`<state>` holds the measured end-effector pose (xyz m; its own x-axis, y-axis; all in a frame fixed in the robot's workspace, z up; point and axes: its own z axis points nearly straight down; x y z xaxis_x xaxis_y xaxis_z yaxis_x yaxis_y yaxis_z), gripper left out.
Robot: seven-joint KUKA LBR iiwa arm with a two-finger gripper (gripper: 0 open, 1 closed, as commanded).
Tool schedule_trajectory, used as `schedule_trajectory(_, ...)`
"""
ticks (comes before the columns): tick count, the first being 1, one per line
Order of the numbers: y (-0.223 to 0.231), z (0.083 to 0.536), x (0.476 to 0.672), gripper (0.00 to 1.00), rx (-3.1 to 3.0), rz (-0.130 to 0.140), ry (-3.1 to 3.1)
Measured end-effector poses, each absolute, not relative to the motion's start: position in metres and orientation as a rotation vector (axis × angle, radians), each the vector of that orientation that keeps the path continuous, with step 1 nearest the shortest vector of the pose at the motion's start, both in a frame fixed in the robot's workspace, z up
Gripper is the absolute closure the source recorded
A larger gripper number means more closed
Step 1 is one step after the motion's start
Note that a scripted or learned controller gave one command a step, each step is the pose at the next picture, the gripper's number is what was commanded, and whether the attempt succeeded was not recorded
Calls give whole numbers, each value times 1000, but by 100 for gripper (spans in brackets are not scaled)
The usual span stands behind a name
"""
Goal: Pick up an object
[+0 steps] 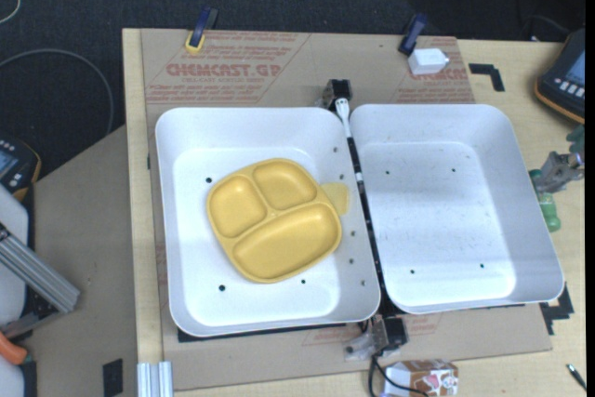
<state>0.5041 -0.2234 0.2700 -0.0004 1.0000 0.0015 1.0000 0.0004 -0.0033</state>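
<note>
A yellow divided plate (273, 218) with three compartments lies flat in the left white bin (177, 153), a little right of that bin's middle. A small pale yellow piece (337, 196) pokes out from under the plate's right edge, close to the wall between the two bins.
The right white bin (521, 228) sits against the left one on a cardboard-covered bench (279, 70). Blue clamps (200, 28) and a white block (428, 61) are at the back edge. A metal and green fitting (553, 186) stands by the right bin's outer rim. Cables (395, 363) lie at the front.
</note>
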Motion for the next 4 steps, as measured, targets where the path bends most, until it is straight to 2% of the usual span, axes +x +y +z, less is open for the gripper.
schedule_trajectory(1,-224,284,512,100,-2223,-2,-2225)
schedule_trajectory(2,-224,257,528,100,-2219,2,-2222)
schedule_trajectory(3,-221,472,593,100,-2233,-15,-2242)
schedule_trajectory(4,-220,367,579,100,-2216,7,-2214)
